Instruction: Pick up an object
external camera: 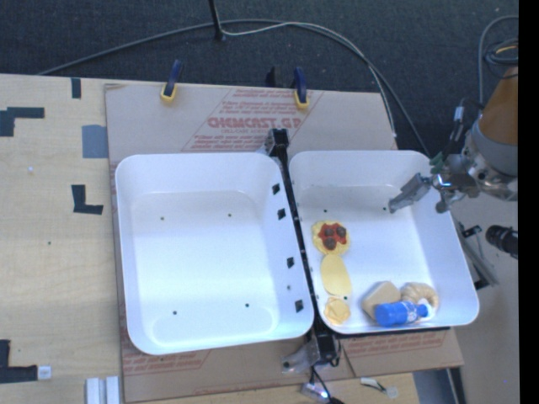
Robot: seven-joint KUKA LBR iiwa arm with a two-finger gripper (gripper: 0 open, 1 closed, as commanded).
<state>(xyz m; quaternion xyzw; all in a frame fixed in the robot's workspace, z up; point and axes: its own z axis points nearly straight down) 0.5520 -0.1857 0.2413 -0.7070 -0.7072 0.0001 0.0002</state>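
One fixed camera looks down on the bench from above at a slant, set far enough back to take in both white bins whole; the left bin (202,251) sits near the frame's middle and the right bin (379,242) toward its right side. The far edge of the bench, with its clamps (172,82) and a strip of dark floor (101,15), lies along the top; the near edge runs off the bottom. The arm (497,141) comes in from the right edge, cut off by the frame.
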